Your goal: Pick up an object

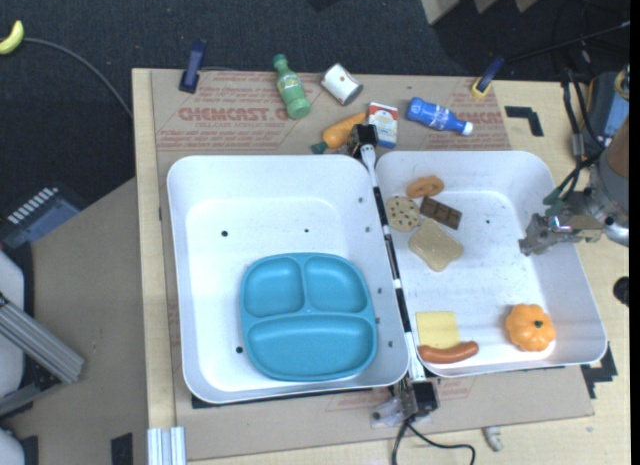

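The right bin [575,283] is holding the likely candidates, all toy food: a pretzel [425,187], a cookie [403,213] and a dark chocolate bar [441,213] are lying close together at its upper left, a slice of bread [436,247] is sitting just below them, a cheese slice [437,329] and a sausage [448,353] are resting side by side at the lower left, and an orange pumpkin [529,327] is sitting alone at the lower right. The pumpkin is looking like the easiest take: probably light, hollow and stiff plastic, fairly smooth and so a little slippery, round enough to roll if nudged, and standing well apart from the rest; closing across its widest part, with the ribs running between the pads, is seeming the safest hold. The flat pieces are lying low against the bin floor and are giving the fingers little to bite on. The gripper [537,234] is hanging at the right middle of the frame, over the right bin's floor near its right wall, above and a little to the right of the pumpkin in the picture, with nothing between its fingers; whether they are apart or together I cannot tell, the dark metal parts blurring together there. The arm [612,168] is reaching in from the right edge, wrist turned leftward. The left bin [200,203] is carrying a blue tray [308,315]
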`<move>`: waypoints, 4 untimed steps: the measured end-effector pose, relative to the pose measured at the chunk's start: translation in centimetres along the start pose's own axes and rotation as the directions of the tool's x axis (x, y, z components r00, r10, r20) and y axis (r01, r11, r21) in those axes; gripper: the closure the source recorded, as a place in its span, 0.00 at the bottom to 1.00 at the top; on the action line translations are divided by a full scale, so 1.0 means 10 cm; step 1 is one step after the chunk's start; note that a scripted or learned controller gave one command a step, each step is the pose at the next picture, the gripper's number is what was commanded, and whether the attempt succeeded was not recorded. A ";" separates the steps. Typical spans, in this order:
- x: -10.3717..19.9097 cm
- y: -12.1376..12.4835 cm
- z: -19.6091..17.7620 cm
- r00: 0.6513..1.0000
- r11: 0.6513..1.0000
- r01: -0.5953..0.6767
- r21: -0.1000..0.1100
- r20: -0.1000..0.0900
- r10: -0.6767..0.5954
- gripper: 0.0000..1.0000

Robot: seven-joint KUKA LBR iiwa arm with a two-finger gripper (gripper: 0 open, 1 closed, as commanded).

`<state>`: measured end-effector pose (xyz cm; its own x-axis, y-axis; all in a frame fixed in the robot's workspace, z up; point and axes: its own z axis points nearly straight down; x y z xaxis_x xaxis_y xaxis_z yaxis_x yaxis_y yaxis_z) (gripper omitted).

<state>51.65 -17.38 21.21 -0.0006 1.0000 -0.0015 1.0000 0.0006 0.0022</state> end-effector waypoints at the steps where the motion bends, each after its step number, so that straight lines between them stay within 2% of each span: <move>1: 0.00 0.00 0.00 1.000 1.000 0.000 0.001 -0.001 0.000 0.00; 2: -0.31 -0.33 1.28 1.000 1.000 -0.001 0.002 -0.001 0.001 0.00; 3: 0.61 -0.35 1.28 1.000 1.000 0.001 0.004 -0.004 -0.001 0.00; 4: 0.75 0.56 1.27 1.000 1.000 0.000 0.001 -0.002 0.000 0.00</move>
<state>57.28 -9.89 8.49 -0.0010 1.0000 0.0003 1.0000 0.0010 0.0014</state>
